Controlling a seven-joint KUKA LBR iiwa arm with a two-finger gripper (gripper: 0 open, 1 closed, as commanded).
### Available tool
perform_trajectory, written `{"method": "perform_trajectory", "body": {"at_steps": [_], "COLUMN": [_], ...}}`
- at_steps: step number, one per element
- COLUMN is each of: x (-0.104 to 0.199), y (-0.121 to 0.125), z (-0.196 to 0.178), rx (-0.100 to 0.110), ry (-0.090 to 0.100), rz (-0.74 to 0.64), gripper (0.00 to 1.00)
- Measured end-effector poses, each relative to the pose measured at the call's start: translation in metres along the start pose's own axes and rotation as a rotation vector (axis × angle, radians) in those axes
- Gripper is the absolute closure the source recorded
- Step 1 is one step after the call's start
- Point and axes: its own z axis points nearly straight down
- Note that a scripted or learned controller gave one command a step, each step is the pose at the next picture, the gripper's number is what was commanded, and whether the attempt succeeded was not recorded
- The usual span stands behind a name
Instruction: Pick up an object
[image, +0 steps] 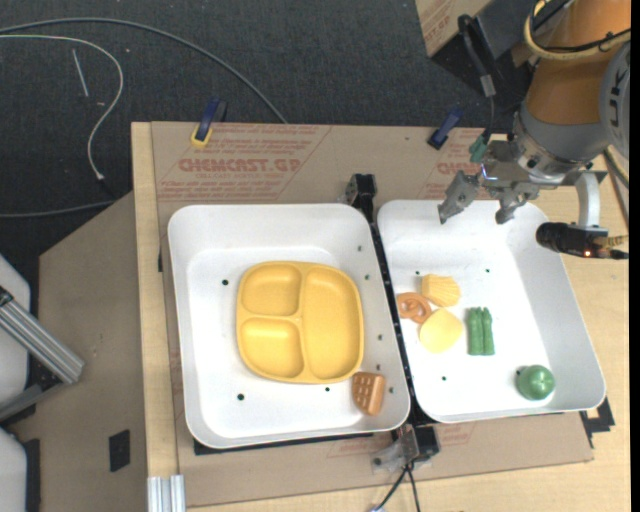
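Nothing has been picked up yet, judging by how things lie; every object sits loose in the 2 bins on the desk (150, 300).

Taking the right bin (560, 300) as the landmark, and starting at its near edge: a green round piece (535, 382) rests in the near right corner. Further in, towards the bin's middle, lies a cluster: a green ridged piece (481, 331), a pale yellow round piece (440, 332) just beside it, an orange ring-shaped piece (412, 307) close to the bin's left wall, and a yellow-orange piece (441, 291) touching or nearly touching the ring.

Left of this bin, across the divider, the left bin (200, 260) carries a yellow divided plate (300, 322) with 3 compartments, and a small orange-brown piece (368, 392) just beside the plate's near right corner.

At the far edge of the right bin hangs the gripper (482, 205), released, its 2 fingers spread apart with nothing between them, well apart from the cluster.

So the whole task is left: choosing a piece, descending over it, closing, and lifting. The cluster pieces look the closest candidates, though their crowding may hinder a clean grasp.
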Motion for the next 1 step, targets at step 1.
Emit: {"method": "perform_trajectory", "body": {"at_steps": [1], "x": [0.0002], "y": [0.0021], "z": [-0.0071], "rx": [-0.013], "ry": [-0.001], "rz": [-0.002], "gripper": [0.0]}}
